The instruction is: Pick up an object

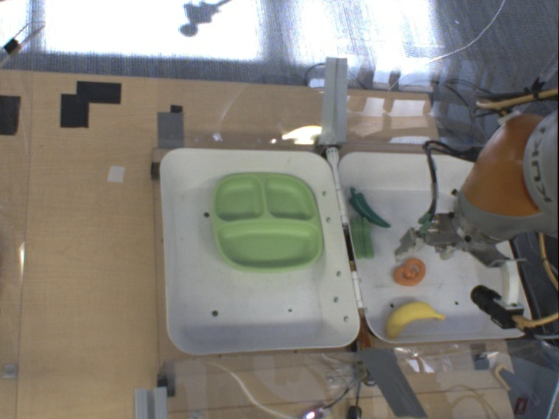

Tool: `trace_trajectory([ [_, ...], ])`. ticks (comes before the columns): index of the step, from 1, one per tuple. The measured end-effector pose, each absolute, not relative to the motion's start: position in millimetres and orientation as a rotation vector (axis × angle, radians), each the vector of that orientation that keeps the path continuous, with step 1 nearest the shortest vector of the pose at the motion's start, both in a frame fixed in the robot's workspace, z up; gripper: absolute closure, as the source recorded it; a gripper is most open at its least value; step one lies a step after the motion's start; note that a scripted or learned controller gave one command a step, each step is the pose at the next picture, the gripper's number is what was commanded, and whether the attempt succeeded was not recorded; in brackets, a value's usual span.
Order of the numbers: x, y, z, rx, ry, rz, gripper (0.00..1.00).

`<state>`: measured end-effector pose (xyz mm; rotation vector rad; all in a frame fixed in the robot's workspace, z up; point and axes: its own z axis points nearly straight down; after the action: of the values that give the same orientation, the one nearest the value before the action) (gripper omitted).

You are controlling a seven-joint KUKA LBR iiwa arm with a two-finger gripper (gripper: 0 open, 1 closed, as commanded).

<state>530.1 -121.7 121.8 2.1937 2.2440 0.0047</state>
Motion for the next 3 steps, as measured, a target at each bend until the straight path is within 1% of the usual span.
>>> trace_trajectory([
  [1,528.0,-119,92,2.161,2.265,0.014,0.0],
  [2,534.5,-78,186,1.944,2.461,0.006,0.0],
  [3,528.0,-104,92,2.107,2.315,0.015,0.0],
])
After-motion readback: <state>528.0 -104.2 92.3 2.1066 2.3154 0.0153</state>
